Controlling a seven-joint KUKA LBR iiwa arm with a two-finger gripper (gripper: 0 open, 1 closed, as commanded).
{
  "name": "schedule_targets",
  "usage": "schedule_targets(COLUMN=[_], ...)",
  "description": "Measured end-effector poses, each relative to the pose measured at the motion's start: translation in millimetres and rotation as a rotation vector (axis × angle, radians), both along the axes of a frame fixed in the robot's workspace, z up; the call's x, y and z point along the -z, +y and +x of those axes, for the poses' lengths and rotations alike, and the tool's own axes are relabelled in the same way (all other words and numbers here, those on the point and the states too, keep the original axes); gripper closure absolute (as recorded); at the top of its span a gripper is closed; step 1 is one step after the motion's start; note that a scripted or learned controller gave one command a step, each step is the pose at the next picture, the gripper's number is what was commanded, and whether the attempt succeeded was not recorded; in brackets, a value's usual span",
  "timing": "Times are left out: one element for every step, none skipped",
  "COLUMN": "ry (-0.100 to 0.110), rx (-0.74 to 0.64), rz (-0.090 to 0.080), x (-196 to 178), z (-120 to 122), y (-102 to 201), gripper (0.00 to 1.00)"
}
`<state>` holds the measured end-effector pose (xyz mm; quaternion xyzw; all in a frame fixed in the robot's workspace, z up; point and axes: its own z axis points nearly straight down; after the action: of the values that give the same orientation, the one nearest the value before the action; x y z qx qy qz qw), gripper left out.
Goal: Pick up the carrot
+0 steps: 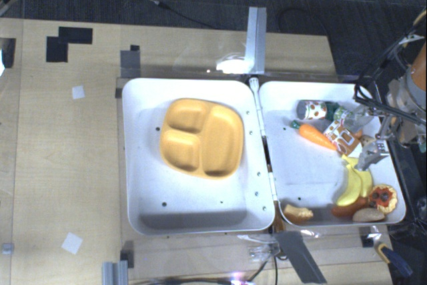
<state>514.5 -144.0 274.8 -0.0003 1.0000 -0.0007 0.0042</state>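
A pale wooden table (60, 163) carried two white bins side by side, with dark carpet beyond its far edge. Taking the right bin (300, 173) as landmark: along its near wall lay a small bread-like piece (297, 213), and in its near right corner a banana (353, 187) rested beside a red-and-orange fruit piece (382, 197). Further back, in the bin's far half, the carrot (314, 135) lay slanted, untouched, with a small box (345, 137) just right of it and a dark can (315, 109) behind. The end effector (371, 143) hung over the bin's right side, right of the carrot; I could not tell how it stood. To the left of that bin, the other bin (143, 143) held a yellow divided tray (202, 137).
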Motion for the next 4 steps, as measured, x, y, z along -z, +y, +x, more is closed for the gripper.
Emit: schedule_targets(ry=[0.008,0.005,-0.005,0.000], rx=[0.067,0.047,0.192,0.274], rz=[0.004,0.004,0.003,0.004], x=[96,155,186,177], z=[0,60,93,54], y=[42,64,58,59], gripper=[0.00,0.00,0.00,0.00])
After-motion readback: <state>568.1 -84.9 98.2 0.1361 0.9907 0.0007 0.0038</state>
